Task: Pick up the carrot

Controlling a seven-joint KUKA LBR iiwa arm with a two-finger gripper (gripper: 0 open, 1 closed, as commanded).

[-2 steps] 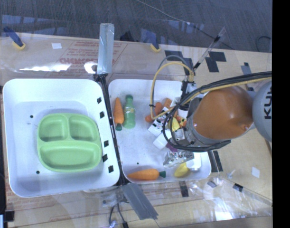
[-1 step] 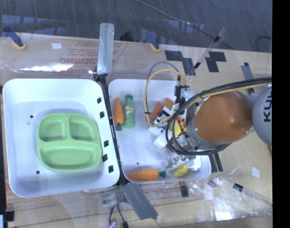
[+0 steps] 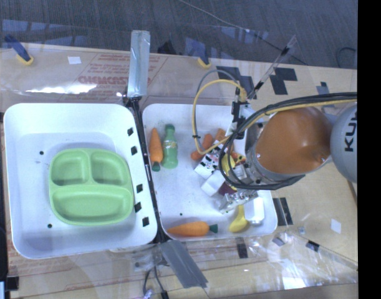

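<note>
Carrot (image 3: pixel 189 229) is lying untouched at the front edge of the right bin (image 3: pixel 178 192), the gripper (image 3: pixel 231 195) is hovering near it, can't tell how it's set, so the pickup isn't done.

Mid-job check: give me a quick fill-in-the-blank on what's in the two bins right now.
1. The green divided tray sits in the ____ bin.
2. The green bottle lies in the ____ bin.
3. Beside that bottle, on its left, lies a ____.
4. The arm's wrist band is ____.

Missing words: left; right; carrot; orange.
</note>
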